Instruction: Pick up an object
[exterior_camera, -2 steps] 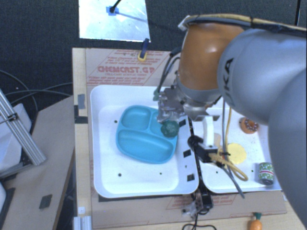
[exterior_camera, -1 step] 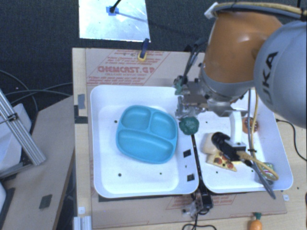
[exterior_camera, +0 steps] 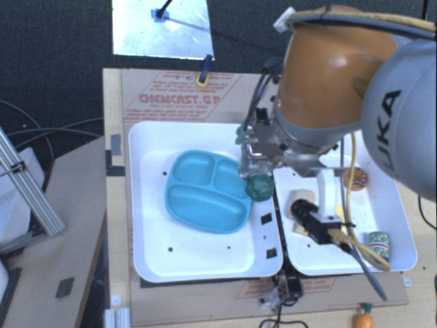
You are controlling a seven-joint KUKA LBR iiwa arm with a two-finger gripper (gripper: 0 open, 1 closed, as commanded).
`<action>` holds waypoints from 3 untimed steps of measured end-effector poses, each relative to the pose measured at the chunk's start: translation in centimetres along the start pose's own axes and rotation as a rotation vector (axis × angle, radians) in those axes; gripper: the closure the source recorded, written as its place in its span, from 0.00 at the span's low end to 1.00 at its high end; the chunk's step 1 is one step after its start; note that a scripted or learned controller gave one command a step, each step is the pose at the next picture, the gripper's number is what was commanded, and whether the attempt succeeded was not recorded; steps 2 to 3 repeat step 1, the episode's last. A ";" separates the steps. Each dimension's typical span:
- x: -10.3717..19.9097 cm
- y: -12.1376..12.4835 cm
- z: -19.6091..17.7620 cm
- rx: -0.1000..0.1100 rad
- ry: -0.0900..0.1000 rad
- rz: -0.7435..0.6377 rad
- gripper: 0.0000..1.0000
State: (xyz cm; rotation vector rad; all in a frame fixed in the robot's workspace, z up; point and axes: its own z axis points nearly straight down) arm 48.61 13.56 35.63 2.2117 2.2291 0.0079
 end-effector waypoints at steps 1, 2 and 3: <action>-0.2 0.2 -1.0 -0.002 -0.001 -0.003 1.00; -0.2 0.2 -1.0 -0.002 -0.001 -0.003 1.00; -0.2 0.2 -1.0 -0.002 -0.001 -0.003 1.00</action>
